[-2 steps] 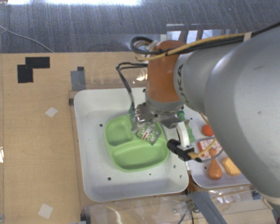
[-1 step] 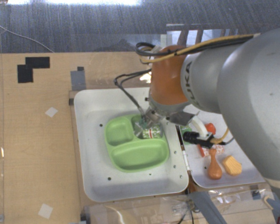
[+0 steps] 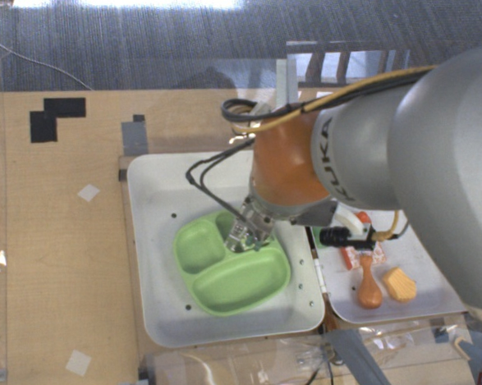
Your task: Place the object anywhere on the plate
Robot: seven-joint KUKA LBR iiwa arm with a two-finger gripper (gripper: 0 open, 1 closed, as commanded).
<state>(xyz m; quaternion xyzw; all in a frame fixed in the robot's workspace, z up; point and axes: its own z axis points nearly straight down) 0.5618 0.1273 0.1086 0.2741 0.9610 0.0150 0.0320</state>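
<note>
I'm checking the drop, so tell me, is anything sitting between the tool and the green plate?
Nothing visible does. The tool is right over the green plate, near the ridge between its compartments. The orange items lie apart in the right bin.

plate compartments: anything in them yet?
Visible parts look bare: the green plate shows plain surfaces. The gripper hides its upper middle, so cannot tell there.

Arm [image 3: 385, 136] hid the upper part of the right bin [image 3: 430, 302] and ran off the frame's right edge. Gripper [image 3: 246, 236] was small and blurred at frame centre; could not tell whether anything sat between its tips. Green plate [image 3: 230, 271] had its upper right corner covered by the gripper. Items in the right bin were partly hidden; an orange-brown object [image 3: 368, 290] and a yellow block [image 3: 400, 285] were too blurred to identify. Worktop [image 3: 57, 266] was cut off at left.
</note>
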